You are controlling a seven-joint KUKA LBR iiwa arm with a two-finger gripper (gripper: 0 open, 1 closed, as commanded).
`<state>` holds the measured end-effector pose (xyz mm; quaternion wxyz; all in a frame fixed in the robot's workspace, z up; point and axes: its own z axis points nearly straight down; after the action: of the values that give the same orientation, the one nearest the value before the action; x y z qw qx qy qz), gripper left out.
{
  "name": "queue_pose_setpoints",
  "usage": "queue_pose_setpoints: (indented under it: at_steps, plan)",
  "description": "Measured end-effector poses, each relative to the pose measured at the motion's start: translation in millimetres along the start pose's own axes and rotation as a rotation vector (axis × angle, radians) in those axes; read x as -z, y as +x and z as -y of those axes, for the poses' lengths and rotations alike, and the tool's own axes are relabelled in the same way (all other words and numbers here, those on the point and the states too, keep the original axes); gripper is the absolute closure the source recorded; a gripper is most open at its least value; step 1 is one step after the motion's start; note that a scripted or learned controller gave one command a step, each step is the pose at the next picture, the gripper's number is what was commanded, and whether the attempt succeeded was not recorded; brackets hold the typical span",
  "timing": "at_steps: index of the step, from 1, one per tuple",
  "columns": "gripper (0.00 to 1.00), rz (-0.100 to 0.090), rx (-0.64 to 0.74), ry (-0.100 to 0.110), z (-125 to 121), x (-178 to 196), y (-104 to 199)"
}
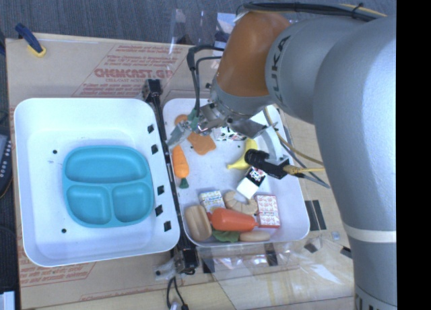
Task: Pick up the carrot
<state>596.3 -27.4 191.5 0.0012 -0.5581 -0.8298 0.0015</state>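
Note:
A small orange carrot [180,162] with a green stem end lies along the left wall of the right bin [295,202], pointing toward the front. My gripper [183,129] hangs over the back left part of that bin, just behind the carrot's upper end. Nothing can be seen held in it. A larger red-orange vegetable [232,220] with green leaves lies at the front of the same bin.
Near the gripper lie a flat orange piece [201,143] and a yellow item [240,161]. A bread roll [197,222], small boxes [267,210] and other toy foods crowd the bin's front. The left bin [35,123] holds a blue divided tray [108,184].

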Motion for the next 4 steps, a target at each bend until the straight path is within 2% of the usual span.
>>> queue_pose_setpoints:
  at_steps: [3, 4]
  plan:
    - [0.00, 0.000, 0.000, 0.000, 0.0, 0.0, 0.0]
    - [0.00, 0.003, 0.108, -0.001, 58.1, -90.4, -63.2]
